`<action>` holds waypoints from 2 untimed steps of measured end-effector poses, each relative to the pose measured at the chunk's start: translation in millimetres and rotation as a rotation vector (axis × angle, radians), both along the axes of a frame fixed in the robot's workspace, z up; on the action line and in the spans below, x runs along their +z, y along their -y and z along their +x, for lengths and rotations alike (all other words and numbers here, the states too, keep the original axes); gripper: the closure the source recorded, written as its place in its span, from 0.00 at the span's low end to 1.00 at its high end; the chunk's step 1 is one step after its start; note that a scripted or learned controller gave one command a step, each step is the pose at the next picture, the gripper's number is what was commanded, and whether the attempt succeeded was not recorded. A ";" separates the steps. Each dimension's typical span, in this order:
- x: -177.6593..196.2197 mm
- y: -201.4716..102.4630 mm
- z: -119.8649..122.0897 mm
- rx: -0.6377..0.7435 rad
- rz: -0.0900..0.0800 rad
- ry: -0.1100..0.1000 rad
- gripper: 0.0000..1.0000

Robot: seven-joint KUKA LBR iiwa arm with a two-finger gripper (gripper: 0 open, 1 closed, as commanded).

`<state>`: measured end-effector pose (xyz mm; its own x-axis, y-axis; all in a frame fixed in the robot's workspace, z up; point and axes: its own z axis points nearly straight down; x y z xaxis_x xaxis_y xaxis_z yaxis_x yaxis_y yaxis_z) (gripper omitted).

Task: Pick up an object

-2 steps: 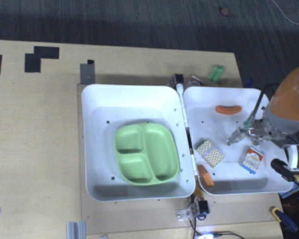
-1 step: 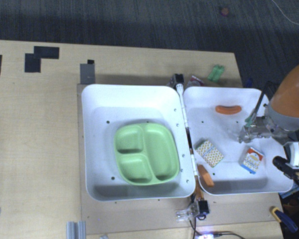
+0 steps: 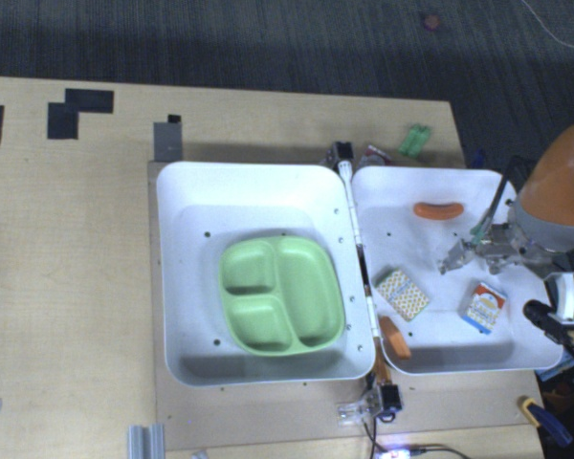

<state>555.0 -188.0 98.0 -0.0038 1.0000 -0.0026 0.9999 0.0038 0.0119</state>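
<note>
Orange block [image 3: 394, 337] at near wall of right bin [image 3: 440, 363]: judged light, rigid; grasp across narrow sides. Gripper [image 3: 452, 262] spread, holding nothing.

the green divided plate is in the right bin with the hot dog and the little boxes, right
Not quite. The green divided plate lies in the left bin, by itself. The hot dog and the little boxes are in the right bin, as the camera view shows.

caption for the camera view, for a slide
Gripper hovers in the right bin amid small items; green tray in the left bin.
</note>
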 end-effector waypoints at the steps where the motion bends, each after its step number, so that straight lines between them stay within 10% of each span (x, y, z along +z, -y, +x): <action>1: -12.3 -35.6 35.6 0.001 0.003 -0.006 0.00; 2: -11.2 -44.6 -17.1 -0.002 0.001 -0.005 0.00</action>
